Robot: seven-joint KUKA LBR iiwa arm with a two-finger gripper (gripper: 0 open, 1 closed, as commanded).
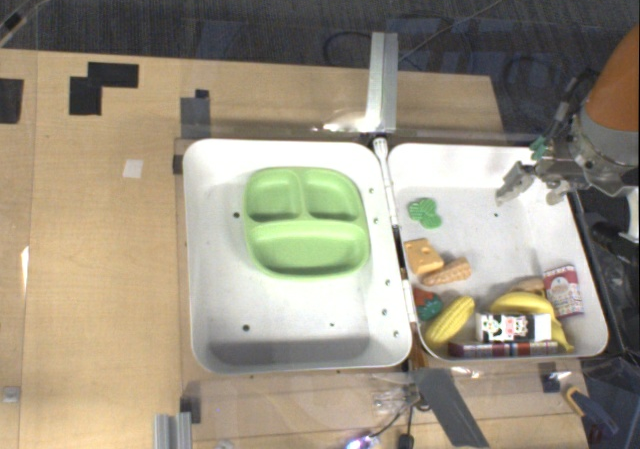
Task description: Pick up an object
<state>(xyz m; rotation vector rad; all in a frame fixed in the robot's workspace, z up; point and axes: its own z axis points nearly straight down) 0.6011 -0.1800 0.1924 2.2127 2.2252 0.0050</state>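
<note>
Camera view looks down on two white bins side by side. The left bin (pixel 215 337) has a green plate (pixel 303 220) with three parts in it. The right bin (pixel 480 162) has the small toys. The gripper (pixel 534 180) hangs over the far right corner of the right bin, and its two fingers are spread apart with nothing between them. No toy sits right under it; that part of the floor is bare white. The toys all lie toward the near side of the bin and mostly to the left of the gripper as this view shows it. The closest ones look like the little carton (pixel 564 290) near the right wall and the green leaf (pixel 423 211) out by itself. Farther off, a piece of bread (pixel 424 257) is beside a cookie (pixel 446 273). In the near corner two bananas (pixel 450 318) (pixel 527 303) and a marker (pixel 508 348) are packed close together. The marker lies long from left to right. I think the leaf or the carton would be easiest, because each has room around it. So the gripper must come toward the near side first.
</note>
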